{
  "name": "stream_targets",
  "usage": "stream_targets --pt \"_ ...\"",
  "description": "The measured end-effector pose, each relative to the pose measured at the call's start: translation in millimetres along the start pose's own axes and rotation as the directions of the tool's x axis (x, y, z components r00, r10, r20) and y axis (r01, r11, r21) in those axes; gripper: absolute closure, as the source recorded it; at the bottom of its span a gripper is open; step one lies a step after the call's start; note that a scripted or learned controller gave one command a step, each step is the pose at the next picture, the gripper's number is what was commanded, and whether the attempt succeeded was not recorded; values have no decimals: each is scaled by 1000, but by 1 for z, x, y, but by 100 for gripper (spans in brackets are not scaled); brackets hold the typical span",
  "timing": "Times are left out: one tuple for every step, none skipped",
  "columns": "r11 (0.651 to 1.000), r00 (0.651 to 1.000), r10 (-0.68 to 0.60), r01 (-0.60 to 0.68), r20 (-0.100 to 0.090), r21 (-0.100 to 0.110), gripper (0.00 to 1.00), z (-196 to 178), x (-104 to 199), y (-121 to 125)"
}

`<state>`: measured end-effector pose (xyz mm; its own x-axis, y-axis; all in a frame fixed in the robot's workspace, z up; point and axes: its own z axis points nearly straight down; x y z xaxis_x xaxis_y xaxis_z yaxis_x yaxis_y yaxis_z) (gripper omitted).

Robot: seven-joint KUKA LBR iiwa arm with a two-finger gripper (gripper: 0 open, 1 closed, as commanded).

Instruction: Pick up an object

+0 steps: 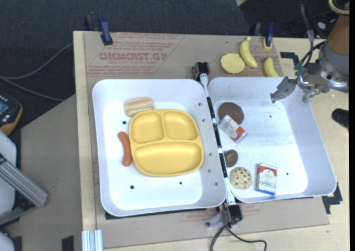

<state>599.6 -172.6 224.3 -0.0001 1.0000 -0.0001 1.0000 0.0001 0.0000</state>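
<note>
Pick not started: nothing held, gripper up at the right bin's far edge.
Gripper [294, 89] sits over the top-right corner of the right bin [310, 133], fingers apart with nothing between them. Candidate objects all lie along the bin's left side, well apart from the fingers: brown disc [231, 113] with a small red-and-white packet [232, 128] touching it, a smaller brown piece [231, 157], a cookie [240, 177], and a red-and-white carton [267, 178] near the front. The disc and packet look nearest to me. Approach, descent, close and lift are all still left.
</note>
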Motion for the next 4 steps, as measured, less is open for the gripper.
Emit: stream_targets --pt "1000 1000 -6 6 -5 11 0 109 69 -4" --pt "1000 1000 1 -1 0 -7 0 138 81 -10" --pt "1000 1000 -3 3 2 -11 0 136 68 52" --pt "1000 1000 0 0 0 -10 0 135 47 70"
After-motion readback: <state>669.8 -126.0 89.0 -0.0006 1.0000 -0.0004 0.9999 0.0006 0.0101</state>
